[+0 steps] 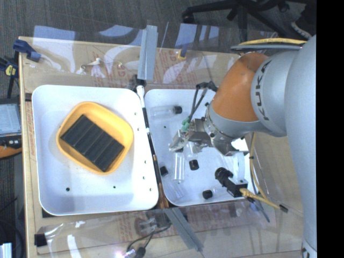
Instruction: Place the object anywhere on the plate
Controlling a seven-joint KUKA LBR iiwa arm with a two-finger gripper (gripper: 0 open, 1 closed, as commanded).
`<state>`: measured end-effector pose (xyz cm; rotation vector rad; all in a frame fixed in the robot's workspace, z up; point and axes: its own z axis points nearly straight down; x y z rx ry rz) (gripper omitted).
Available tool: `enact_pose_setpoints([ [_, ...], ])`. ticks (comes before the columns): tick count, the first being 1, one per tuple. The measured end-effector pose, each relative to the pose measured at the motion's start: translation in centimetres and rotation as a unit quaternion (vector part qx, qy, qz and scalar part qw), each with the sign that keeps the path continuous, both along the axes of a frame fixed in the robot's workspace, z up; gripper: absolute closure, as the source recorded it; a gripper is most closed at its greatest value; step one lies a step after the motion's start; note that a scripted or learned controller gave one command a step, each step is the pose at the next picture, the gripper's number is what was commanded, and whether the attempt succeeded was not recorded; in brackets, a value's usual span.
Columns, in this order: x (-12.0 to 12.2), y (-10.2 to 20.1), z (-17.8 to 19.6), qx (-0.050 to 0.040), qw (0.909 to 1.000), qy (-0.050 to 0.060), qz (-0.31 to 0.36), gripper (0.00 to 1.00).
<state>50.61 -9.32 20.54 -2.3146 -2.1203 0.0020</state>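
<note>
- The yellow plate (105, 114) lies well to the claw's left, in the left bin (45, 106), beyond the ridge where the two bins meet. A dark ribbed slab (92, 141) covers its middle and leaves bare rim all round.
- Just left of the claw and lower in the view, a clear tube (178, 168) lies on the floor of the right bin (158, 130). Its long axis runs nearly up and down the view — roughly square to the line from claw to plate.
- A small black cube (193, 164) sits just beside that tube, close under the claw. I judge one of these two to be the thing to move, but I cannot tell which.
- The claw (183, 140) hangs low over the middle of the right bin. I cannot tell whether it is released or clenched, and I can see nothing held in it.
- The coming move turns on one relation: the likely thing to pick lies close beneath the claw, while the plate is away to its left — so a pick here would call for a carry leftward over the bin walls.
</note>
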Motion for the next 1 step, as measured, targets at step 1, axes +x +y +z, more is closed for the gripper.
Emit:
enact_pose_setpoints([
  [1,5.51,7.19,-1.56,-0.0002,1.0000,0.002,-0.006,1.00],
])
